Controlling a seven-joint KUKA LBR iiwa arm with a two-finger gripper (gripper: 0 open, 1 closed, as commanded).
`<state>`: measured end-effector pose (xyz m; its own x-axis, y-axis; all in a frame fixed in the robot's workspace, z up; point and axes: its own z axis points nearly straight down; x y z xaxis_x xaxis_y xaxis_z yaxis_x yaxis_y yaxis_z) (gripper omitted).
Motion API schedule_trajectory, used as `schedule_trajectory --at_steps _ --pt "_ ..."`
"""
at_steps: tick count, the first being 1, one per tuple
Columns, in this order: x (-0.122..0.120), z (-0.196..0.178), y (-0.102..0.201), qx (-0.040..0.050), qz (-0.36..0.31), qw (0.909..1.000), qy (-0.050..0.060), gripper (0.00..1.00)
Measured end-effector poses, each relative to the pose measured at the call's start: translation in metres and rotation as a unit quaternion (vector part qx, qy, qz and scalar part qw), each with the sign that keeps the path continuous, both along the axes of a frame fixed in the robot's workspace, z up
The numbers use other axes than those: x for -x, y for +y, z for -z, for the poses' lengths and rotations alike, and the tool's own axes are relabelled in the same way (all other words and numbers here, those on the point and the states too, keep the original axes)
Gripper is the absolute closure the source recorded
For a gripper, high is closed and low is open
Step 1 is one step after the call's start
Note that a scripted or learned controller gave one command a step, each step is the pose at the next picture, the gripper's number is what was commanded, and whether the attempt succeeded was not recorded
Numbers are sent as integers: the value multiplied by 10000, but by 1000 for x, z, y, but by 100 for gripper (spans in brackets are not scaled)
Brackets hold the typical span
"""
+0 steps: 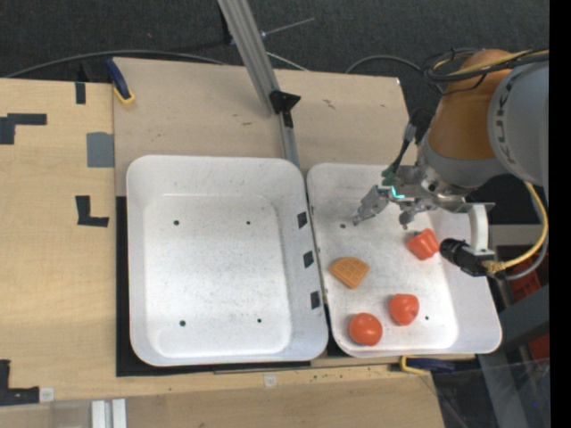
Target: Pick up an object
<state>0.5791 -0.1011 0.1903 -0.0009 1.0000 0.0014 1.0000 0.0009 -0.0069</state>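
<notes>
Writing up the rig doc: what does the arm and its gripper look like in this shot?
The arm is a rounded grey body with a broad orange band above the wrist. Below it a compact metallic gripper carries thin, dark grey fingers and a small teal light spot. Thin dark cables loop over the orange section, and a yellow cable curves beside a black cylindrical fitting.

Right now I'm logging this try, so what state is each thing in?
tool: open, holding nothing, above the right bin
orange block: lying in the right bin, free
waffle piece: lying flat, free
two tomatoes: resting apart, free
</notes>
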Motion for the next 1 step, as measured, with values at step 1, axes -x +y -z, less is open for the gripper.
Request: schedule_trajectory --at_steps 1 --pt "-1 -2 0 5 -5 10000 -24 0"
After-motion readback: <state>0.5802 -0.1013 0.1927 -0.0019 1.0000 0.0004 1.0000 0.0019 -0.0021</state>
